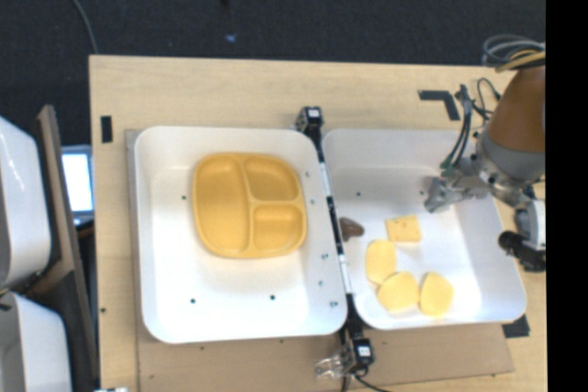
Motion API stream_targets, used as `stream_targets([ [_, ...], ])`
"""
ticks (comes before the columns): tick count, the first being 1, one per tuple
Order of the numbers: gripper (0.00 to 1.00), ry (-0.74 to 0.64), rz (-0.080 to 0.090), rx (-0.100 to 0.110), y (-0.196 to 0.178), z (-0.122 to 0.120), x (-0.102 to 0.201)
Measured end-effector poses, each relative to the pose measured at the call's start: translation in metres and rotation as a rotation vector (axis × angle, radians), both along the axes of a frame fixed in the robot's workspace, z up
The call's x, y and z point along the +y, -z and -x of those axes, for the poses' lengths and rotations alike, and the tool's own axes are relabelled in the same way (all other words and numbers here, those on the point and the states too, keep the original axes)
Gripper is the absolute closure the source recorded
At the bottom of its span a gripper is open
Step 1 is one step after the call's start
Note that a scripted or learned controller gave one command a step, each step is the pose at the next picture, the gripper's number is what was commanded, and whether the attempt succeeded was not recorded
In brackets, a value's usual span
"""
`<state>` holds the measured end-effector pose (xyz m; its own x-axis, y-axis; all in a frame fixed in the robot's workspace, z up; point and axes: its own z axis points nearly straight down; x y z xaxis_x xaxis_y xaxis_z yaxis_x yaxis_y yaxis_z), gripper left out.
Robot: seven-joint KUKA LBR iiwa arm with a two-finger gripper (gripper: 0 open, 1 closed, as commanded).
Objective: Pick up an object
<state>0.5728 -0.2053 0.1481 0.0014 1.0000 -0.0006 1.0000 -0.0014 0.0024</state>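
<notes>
In the right bin (478, 289) lie three pale yellow rounded pieces (400, 291) in a cluster near the front. A yellow square piece (403, 229) sits just behind them, and a small brown object (350, 227) rests by the bin's left wall. The arm's orange band (517, 110) shows at the right edge. My gripper (443, 194) hangs over the back right part of this bin, above and right of the square piece, with nothing visibly held.
The left bin (165, 289) holds a yellow divided plate (249, 203). A black-capped divider rail (331, 225) runs between the bins. Cables and a black bracket (441, 100) sit on the bench behind the right bin.
</notes>
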Motion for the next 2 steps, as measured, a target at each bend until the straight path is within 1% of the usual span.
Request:
stream_targets([
  [1, 1.00, -0.002, 0.001, -0.004, -0.063, -0.002, 0.002],
  [2, 1.00, -0.001, 0.001, -0.002, -0.108, -0.002, 0.001],
])
